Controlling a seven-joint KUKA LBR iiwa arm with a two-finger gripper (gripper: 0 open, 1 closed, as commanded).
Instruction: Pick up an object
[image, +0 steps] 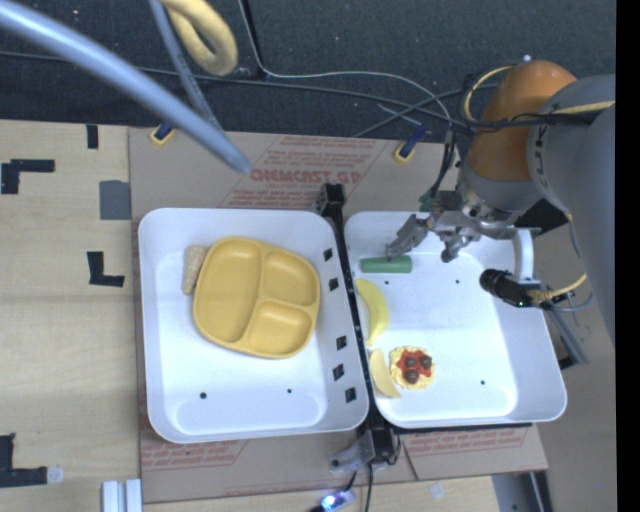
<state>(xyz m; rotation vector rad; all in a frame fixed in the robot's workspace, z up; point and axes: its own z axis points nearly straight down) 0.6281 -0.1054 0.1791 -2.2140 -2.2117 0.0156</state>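
- White plastic formed both bins; your left bin (170, 400) held a yellow divided plate (256, 297) lying flat toward its upper half, with a tan object (192, 270) tucked under the plate's left edge.
- Your right bin (520, 390) held a green block (386, 265) near its upper left corner, a yellow banana-like piece (375, 308) along the left wall, and a small pastry with red topping (412, 367) below it.
- Your gripper (428, 240) hung over the right bin's upper edge, its fingers spread apart with nothing between them.
- One fingertip stood just beside the green block's right end; I could not tell whether it touched.
- Open floor lay across the right bin's centre and right side, well apart from every object.
- The three objects crowded the divider wall, leaving little clearance on that side.
- The left bin's lower strip was bare floor.
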